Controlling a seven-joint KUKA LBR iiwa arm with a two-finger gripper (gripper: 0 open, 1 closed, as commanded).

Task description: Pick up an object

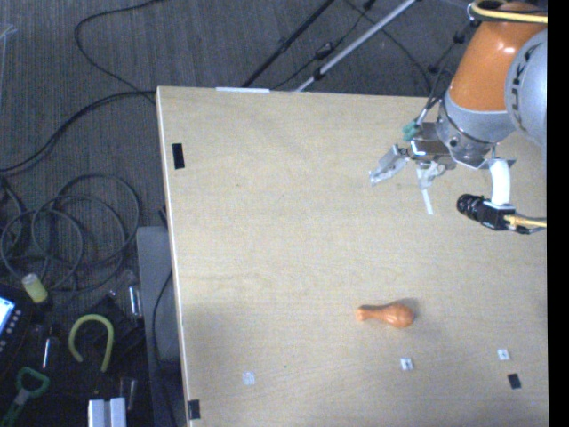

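A small orange pear-shaped object (388, 314) lies on its side on the light wooden bench top (284, 238), toward the near right, with its narrow end pointing left. My gripper (402, 192) hangs above the bench's far right part, well behind the orange object and apart from it. Its two thin fingers (384, 172) are spread open and nothing sits between them. The grey wrist with the orange band (489, 60) reaches in from the right.
Small markers (406, 363) and black tape pieces (179, 156) dot the bench top. The bench's left edge (169, 238) drops to a floor strewn with cables (71, 229) and a green hook (92, 336). Tripod legs (373, 25) stand behind the bench.
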